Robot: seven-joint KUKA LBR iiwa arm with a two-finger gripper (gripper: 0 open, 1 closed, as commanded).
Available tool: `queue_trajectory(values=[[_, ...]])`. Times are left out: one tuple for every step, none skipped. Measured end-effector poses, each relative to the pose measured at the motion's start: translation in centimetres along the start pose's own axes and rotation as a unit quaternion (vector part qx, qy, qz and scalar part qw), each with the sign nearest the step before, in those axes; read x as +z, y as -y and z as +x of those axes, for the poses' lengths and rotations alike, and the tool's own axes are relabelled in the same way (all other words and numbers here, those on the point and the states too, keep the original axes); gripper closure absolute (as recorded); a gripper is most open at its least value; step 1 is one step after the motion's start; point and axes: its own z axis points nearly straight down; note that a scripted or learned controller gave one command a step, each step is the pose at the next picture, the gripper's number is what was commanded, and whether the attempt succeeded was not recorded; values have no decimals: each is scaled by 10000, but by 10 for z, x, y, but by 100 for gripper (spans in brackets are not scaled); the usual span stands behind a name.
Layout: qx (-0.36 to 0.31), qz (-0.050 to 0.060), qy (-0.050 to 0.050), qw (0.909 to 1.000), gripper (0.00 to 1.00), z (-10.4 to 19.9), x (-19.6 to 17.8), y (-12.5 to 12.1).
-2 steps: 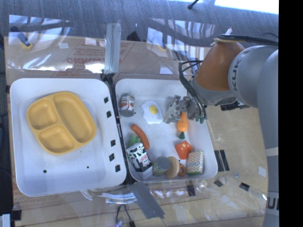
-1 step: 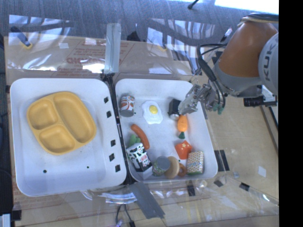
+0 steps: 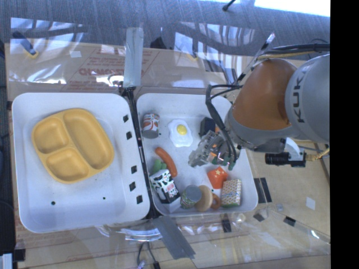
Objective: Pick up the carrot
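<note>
Two bins [image 3: 33,206], one tray [image 3: 72,144]

Carrot [image 3: 166,160] left of gripper [image 3: 208,153]

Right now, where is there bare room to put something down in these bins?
In the left bin, the floor below the yellow tray. In the right bin, a patch between carrot and gripper. Its bottom edge is crowded.

Getting bright daylight from the top, blowing out the patch at the upper right. Picking up streaky glare on the clear plastic sheet [image 3: 101,66]. Casting soft shadows inside the right bin [image 3: 168,102]. Running slightly soft overall.
</note>
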Motion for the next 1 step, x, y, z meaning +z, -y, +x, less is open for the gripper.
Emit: queue_trajectory(values=[[-661, -1, 42, 9978, 100, -59, -33, -17]])
